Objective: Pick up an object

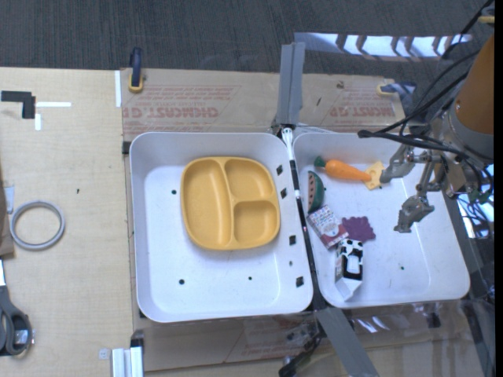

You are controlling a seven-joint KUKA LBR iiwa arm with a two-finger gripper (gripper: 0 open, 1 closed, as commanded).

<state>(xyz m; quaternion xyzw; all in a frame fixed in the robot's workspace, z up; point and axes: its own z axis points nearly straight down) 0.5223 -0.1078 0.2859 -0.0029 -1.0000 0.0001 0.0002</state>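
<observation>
Camera view shows us the pincer (414,210) hanging over bare bin floor, whether spread or shut we cannot tell. The orange plastic carrot (348,171) and purple flat toy (358,228) lie to its left. Descending here, we risk closing on nothing. The arm enters from the right, wrist pointing down.

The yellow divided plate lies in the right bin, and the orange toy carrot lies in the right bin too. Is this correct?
Not quite. The camera view shows the yellow divided plate in the left white bin. The orange toy carrot does lie in the right white bin.
</observation>
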